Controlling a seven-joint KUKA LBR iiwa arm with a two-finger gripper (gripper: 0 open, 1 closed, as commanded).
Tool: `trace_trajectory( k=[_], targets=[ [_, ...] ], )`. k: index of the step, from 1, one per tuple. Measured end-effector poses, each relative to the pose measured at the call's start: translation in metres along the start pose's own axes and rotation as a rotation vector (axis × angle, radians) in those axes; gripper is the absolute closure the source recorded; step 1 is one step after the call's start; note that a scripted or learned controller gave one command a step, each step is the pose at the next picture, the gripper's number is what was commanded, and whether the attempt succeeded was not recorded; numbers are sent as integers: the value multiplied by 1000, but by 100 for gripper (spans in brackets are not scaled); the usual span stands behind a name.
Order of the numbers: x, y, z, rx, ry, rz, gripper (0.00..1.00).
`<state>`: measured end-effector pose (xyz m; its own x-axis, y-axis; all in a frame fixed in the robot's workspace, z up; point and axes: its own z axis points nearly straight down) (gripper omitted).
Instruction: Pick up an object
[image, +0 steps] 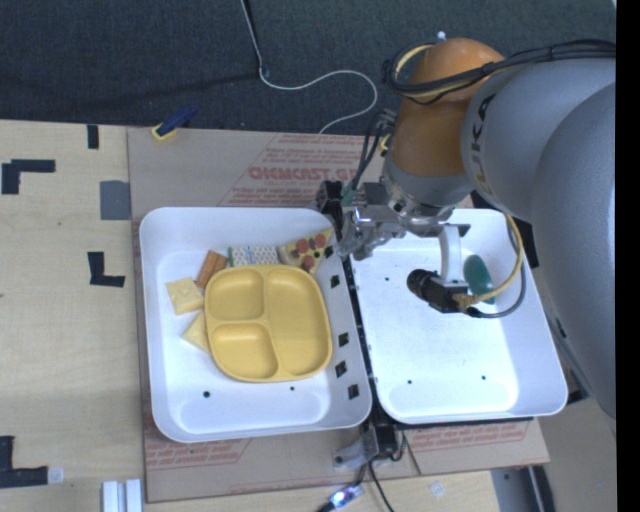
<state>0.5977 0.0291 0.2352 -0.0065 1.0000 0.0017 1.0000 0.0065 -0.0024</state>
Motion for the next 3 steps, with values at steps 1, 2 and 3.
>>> trace_trajectory(
  k=[1, 2, 3],
  targets=[
    [62, -10, 16, 2, 0, -1, 100],
    [53, -6, 1, -1, -1, 4, 100],
    [52, -4, 3, 0, -2, 4, 100]
  ],
)
